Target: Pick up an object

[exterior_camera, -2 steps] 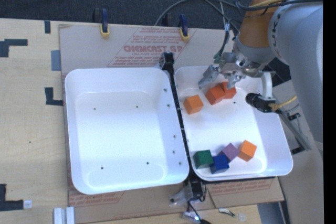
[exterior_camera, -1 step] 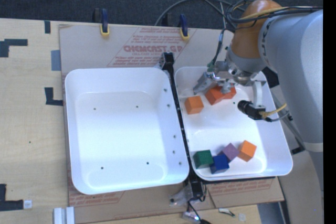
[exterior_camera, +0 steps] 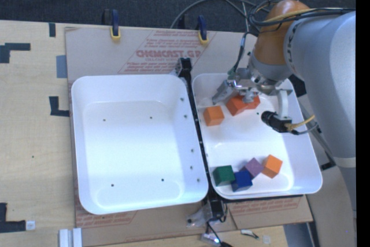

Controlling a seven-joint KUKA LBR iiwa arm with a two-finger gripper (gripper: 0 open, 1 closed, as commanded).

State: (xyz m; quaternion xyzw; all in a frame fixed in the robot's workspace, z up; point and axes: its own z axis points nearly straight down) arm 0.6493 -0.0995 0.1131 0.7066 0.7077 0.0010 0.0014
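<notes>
My gripper (exterior_camera: 238,91) hangs low over the back part of the right bin (exterior_camera: 300,150), at the end of the grey arm with its orange band. A red-orange block (exterior_camera: 243,104) lies tilted directly under it, partly covered by the gripper body; whether they touch is unclear. An orange cube (exterior_camera: 213,115) sits just left of it, apart from the gripper. Near the bin's front lie a green cube (exterior_camera: 223,173), a blue cube (exterior_camera: 242,180), a purple cube (exterior_camera: 253,166) and another orange cube (exterior_camera: 272,165), bunched together.
The left bin (exterior_camera: 81,124) stands beside the right one, with a black divider (exterior_camera: 193,124) where their rims meet. Cables loop behind the bins. Two clamps (exterior_camera: 115,25) hold the cardboard sheet at the back.
</notes>
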